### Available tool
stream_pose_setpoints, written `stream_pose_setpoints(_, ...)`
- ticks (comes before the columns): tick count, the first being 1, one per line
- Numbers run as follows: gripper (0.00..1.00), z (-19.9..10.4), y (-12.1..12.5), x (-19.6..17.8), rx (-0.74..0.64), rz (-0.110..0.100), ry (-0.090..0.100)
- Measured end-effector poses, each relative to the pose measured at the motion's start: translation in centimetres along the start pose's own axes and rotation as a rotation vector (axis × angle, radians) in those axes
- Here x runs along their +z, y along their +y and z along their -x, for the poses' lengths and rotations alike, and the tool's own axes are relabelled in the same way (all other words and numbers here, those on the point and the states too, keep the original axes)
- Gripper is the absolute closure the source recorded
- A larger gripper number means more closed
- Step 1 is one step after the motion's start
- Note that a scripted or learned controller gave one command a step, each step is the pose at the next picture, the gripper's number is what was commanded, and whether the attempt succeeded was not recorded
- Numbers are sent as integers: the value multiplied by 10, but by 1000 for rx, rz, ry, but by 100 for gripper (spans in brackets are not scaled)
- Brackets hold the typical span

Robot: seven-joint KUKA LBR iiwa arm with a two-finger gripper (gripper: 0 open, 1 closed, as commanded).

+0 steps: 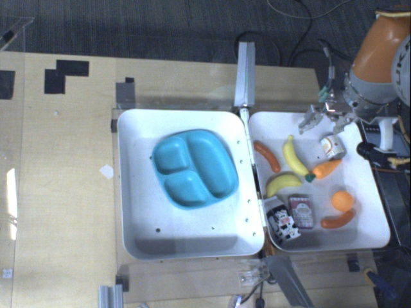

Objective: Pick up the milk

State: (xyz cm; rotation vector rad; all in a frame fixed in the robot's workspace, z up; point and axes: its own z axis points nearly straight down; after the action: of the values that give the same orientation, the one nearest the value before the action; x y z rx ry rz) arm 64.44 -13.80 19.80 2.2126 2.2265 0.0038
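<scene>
The milk [282, 222], a small boxy carton in black-and-white print, lies flat in the right bin's [379, 226] near left corner, its long axis slanting from the left wall toward the near edge. Just beside it on the right lies a maroon packet [302, 210]. A curved yellow banana [282, 183] sits just beyond, so room there is tight. Farther right are a round orange [342, 200] and a smooth sausage [336, 220]. The gripper [327, 119] hovers at the far edge, fingers spread wide, holding nothing. The left bin [138, 236] carries a glossy blue divided tray [195, 167].
</scene>
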Motion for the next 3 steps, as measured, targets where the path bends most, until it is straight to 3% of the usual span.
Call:
stream_pose_setpoints(1,0,-38,25,77,89,0,0)
stream_pose_setpoints(2,0,20,11,87,152,3,1)
stream_pose_setpoints(3,0,-26,26,68,266,2,0)
